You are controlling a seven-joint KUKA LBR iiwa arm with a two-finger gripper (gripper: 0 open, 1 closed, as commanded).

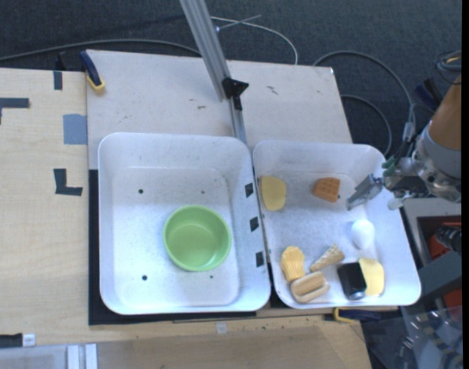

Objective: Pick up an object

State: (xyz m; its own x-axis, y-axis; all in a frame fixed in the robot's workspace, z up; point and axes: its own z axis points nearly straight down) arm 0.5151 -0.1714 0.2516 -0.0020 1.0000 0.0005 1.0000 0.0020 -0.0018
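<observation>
Grey KUKA arm with orange band above the wrist enters from 3 o'clock of frame, wrist sitting at the right margin. The metal two-finger end effector [363, 191] projects from the wrist toward 9 o'clock, tilted slightly down toward 8 o'clock. Fingers [357, 195] appear as a narrow grey wedge; nothing seen between them. Separation of the fingers not resolvable at this angle.
</observation>
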